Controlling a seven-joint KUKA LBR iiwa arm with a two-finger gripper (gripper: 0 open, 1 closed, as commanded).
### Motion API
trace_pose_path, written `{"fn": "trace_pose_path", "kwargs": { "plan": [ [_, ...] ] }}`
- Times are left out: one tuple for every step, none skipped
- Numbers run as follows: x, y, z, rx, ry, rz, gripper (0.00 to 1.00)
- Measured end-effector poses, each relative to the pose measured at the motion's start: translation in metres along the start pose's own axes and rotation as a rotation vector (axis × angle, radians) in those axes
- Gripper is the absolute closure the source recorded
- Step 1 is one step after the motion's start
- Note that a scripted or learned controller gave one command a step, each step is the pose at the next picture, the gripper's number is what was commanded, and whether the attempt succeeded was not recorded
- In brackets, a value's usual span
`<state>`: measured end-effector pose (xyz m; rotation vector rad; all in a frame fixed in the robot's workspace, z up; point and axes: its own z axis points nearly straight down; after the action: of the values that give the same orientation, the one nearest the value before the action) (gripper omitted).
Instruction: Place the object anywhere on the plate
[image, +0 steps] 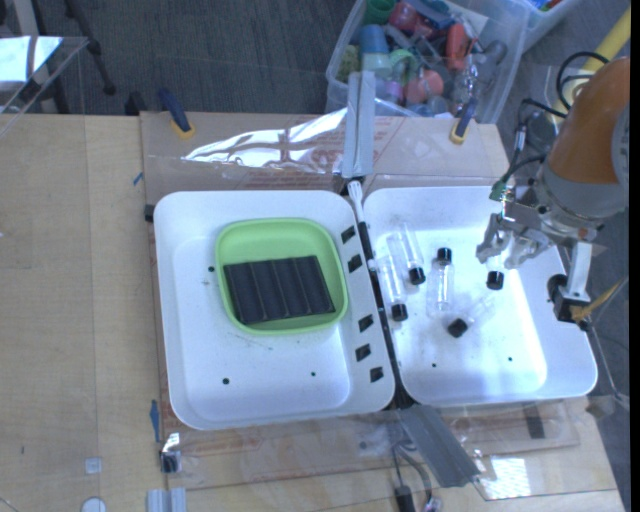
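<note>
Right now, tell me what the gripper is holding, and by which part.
Nothing shows in its grasp. The gripper hangs over the right bin, above and apart from the clear vials with black caps lying there.

**Pale Wood Bench Against a Dark Backdrop**

Light wooden bench across the scene, brown cardboard sheet laid on top. Behind, dark grey floor or carpet (hard to tell which). At top, clear plastic tub crammed with colourful odds and ends. Bright, even overhead lighting.
</note>
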<state>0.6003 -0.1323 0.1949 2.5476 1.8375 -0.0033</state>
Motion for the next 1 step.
{"fn": "trace_pose_path", "kwargs": {
  "plan": [
    [0.0513,-0.0296,0.0006,0.005,0.003,-0.215,1.00]
  ]
}}
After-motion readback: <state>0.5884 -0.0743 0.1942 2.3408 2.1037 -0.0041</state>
